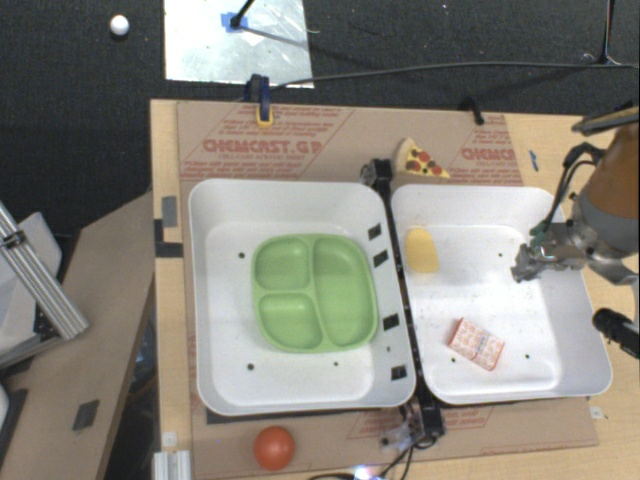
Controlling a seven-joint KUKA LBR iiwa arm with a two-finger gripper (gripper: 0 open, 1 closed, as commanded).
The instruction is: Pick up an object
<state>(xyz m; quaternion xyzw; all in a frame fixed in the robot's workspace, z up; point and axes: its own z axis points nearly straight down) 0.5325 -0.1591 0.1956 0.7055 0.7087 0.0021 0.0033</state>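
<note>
The pincer (527, 265) hangs over the right side of the right bin (570, 363). You cannot tell how it is set, and nothing shows in it. In that bin, a yellow block (422, 250) lies at the far left and a pink packet (476, 344) lies nearer, well apart from the pincer. The left bin (225, 373) holds a green tray (313, 292). On the counter (500, 138), a toy pizza slice (421, 161) sits beyond the bins and an orange ball (274, 447) sits in front.

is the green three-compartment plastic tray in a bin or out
In: the green three-compartment plastic tray lies flat inside the left white bin.
</note>
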